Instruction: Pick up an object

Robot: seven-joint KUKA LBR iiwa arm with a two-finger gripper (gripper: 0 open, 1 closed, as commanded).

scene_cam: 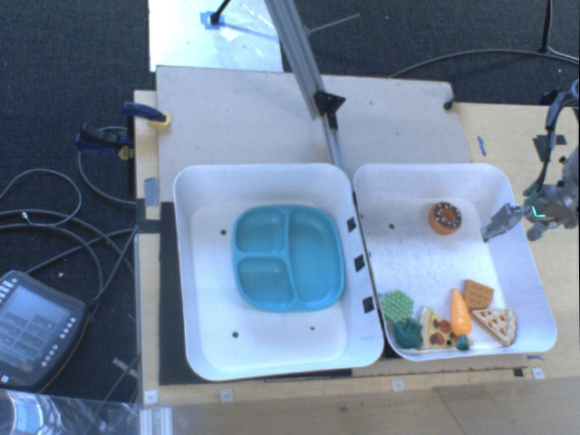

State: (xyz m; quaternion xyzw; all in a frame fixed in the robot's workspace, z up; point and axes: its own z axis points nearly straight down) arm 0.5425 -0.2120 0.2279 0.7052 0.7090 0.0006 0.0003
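Two shallow white bins: the left (195, 333) holds a teal divided plate (288, 257); the right (403, 193) holds toy foods. Gripper (512, 220) at its right rim, state unclear.

You only get a sliver of the grey two-finger gripper (513, 221); the frame's right edge chops off the arm behind it, and it's too blurry to read the fingers. Down by the right white bin's (521, 259) front wall, the dark green toy (407, 333) is tucked behind the pizza slice toy (437, 329), so you can't really tell what it is.

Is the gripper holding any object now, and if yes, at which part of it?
Nothing is held. The gripper hangs over the right bin's right edge, apart from the donut and the other toy food.
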